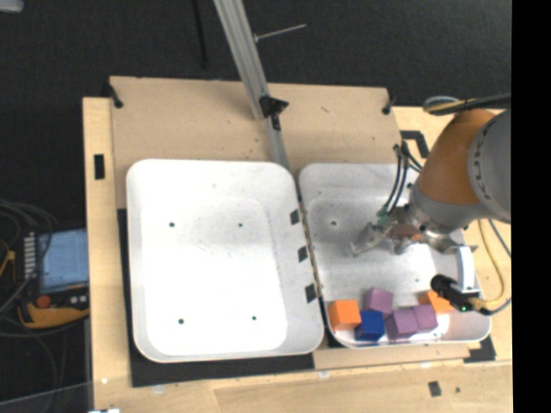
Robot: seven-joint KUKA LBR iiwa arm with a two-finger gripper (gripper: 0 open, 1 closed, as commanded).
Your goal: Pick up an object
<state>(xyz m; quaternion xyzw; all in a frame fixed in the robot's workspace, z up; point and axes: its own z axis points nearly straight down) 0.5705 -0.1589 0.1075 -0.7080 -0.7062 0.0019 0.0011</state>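
Observation:
Along the near wall of the right bin (344, 188) lie several small blocks: an orange one (346, 312), a blue one (370, 325), purple ones (378, 299) (411, 320) and another orange one (438, 302) at the right. My gripper (376, 237) hangs over the middle of that bin, behind the blocks and apart from them. Its fingers point left and nothing shows between them.
The left bin (215, 256) lies beside the right one. A slanted metal rail (245, 50) runs from the top down to the gap between the bins. Cables and a blue-screened pendant (56, 265) sit off the bench at the left.

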